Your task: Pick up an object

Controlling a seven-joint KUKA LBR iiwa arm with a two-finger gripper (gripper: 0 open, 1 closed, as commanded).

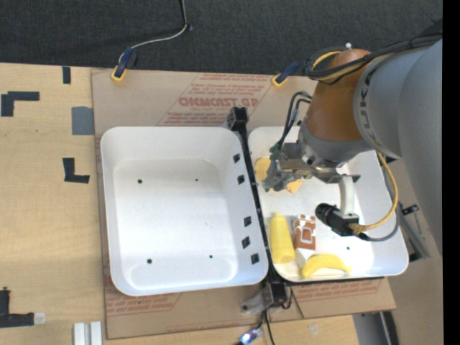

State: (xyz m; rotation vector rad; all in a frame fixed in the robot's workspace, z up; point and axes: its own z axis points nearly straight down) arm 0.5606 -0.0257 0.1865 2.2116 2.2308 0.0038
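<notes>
A pale yellow, rounded lump of an object (291,186) lies in the right-hand shallow white bin (374,261), near its dividing wall, directly under the gripper (277,180) (whether the fingers are wide or narrow, I cannot tell). Nearer the bin's front edge lie a yellow cylindrical bottle (281,237), a brown-and-white printed packet (306,232) and a yellow banana (323,265).

Wooden bench (43,214) carries a cardboard sheet (208,95), two white bins side by side on it: left bin (172,214), right bin (374,261).
</notes>
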